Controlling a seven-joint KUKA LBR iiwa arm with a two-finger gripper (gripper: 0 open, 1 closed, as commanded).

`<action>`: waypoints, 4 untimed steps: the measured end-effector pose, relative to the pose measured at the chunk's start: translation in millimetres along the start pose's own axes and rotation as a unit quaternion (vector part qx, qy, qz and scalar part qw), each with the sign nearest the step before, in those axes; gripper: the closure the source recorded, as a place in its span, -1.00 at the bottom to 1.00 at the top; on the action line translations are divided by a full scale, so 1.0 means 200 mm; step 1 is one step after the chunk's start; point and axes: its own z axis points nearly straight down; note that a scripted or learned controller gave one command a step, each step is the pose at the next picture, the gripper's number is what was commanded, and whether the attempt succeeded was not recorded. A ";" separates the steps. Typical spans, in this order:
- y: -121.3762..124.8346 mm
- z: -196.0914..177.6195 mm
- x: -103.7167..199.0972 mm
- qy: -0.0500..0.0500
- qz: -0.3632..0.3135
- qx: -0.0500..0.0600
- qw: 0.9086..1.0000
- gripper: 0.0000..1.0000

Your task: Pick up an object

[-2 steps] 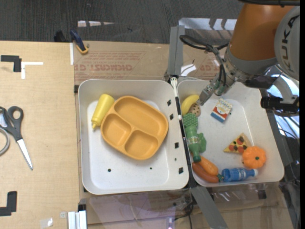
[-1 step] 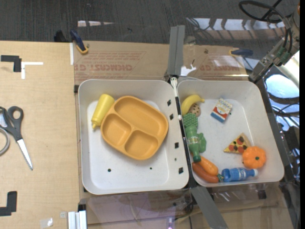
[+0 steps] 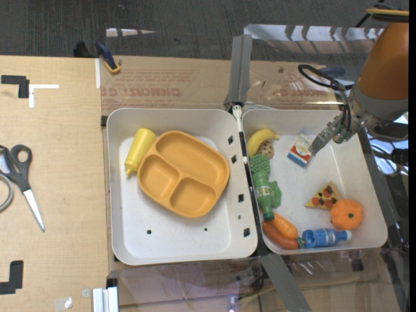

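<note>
Toward the frame's right, the gripper [image 3: 323, 140] sits beside the small carton [image 3: 299, 150] in the right bin [image 3: 374, 194]; finger state cannot be told. Closing off-centre might nudge the carton aside.

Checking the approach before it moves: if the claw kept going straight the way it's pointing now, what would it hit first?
Most likely the small red, white and blue carton. The claw slants down and left in the right bin, its tip right beside the carton's upper right edge. Height is hard to judge from above, so it may already be touching.
</note>
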 end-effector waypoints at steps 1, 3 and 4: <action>0.24 -0.16 0.22 -0.001 0.106 0.000 0.994 1.00; -0.05 0.58 0.26 0.000 0.062 -0.001 0.998 -1.00; 0.37 0.57 -0.08 -0.002 0.153 -0.002 0.988 -1.00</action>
